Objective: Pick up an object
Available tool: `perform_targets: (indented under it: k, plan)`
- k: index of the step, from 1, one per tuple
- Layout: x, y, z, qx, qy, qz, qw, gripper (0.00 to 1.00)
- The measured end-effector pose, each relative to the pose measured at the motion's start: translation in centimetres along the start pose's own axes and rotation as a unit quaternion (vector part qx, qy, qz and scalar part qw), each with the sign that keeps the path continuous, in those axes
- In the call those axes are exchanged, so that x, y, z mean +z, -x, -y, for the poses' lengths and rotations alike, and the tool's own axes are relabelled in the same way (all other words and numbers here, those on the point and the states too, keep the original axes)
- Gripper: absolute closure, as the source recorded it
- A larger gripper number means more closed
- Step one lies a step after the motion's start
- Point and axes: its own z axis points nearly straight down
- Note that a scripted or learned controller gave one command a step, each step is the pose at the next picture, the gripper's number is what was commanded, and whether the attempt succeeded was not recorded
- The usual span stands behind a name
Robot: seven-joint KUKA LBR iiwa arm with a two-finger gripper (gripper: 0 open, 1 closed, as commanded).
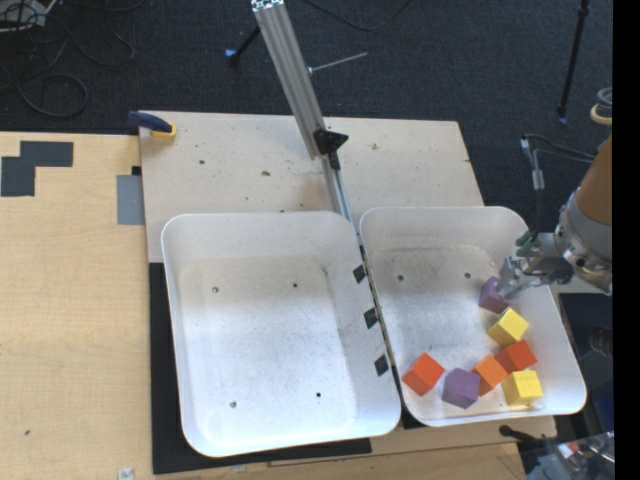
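— Tool (512,276) position? State?
— Found low at right bin's (440,218) three o'clock wall, touching purple block (491,295). Spread of tips: could not tell.
— Why there?
— Judged lined up for nearest block; remaining blocks clustered toward five o'clock.

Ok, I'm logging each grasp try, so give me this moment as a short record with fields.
arm: reaches in from the right
pincer: low in the right bin, at a purple block
grasp: cannot tell
other blocks: yellow block, orange cube, a cluster near the bin's front right corner
left bin: white, speckled floor
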Motion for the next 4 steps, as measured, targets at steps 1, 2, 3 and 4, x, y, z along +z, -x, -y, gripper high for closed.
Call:
perform_targets:
  k: [1, 2, 3, 4]
  plan:
    - [-5.3, 0.1, -0.1, 0.0, 0.0, 0.0, 1.0, 1.0]
    - [-4.1, -6.1, -0.9, -0.002, -0.003, -0.002, 1.0, 1.0]
    - [-3.8, -11.5, -1.9, -0.002, -0.003, -0.001, 1.0, 1.0]
    - [-2.3, -15.5, -2.2, 0.0, -0.004, -0.001, 1.0, 1.0]
